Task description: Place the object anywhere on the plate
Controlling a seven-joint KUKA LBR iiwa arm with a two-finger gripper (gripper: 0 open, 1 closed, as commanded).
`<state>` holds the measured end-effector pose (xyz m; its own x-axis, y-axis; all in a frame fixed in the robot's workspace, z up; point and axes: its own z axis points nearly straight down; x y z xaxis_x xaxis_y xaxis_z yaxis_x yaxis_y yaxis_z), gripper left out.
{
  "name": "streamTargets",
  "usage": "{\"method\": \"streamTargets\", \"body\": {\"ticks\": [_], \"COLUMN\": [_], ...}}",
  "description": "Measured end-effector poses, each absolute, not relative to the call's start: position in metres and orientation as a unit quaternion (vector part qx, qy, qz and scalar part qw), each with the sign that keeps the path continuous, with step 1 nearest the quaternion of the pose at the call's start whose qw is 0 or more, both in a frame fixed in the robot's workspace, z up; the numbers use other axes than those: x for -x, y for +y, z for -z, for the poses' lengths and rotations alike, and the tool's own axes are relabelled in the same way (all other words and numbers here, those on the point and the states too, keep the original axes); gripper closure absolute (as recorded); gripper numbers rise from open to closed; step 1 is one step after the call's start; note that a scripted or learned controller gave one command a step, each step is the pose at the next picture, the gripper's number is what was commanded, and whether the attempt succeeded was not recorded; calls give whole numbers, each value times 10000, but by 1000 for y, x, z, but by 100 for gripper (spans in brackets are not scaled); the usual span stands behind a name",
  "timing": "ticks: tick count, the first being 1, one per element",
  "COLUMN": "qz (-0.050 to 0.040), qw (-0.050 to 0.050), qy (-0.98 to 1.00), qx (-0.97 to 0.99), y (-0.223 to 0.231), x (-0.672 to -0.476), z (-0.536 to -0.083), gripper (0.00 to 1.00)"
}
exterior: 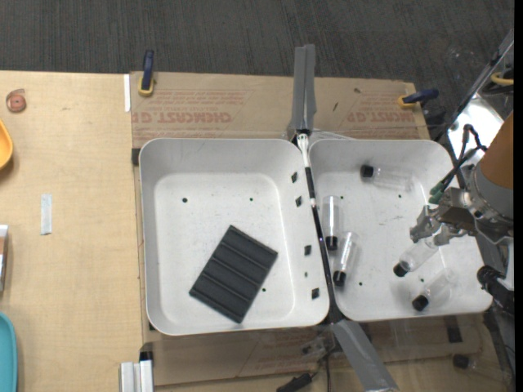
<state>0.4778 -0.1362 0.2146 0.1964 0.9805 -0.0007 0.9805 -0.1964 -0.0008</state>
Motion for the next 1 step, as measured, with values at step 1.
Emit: {"method": "streamTargets", "body": {"ticks": [1], "qz": [-19], "qw": [7], "qy": [-6864], "qx": [7272], "y": [-59], "x": [-542], "z": [-190], "gripper": [100]}}
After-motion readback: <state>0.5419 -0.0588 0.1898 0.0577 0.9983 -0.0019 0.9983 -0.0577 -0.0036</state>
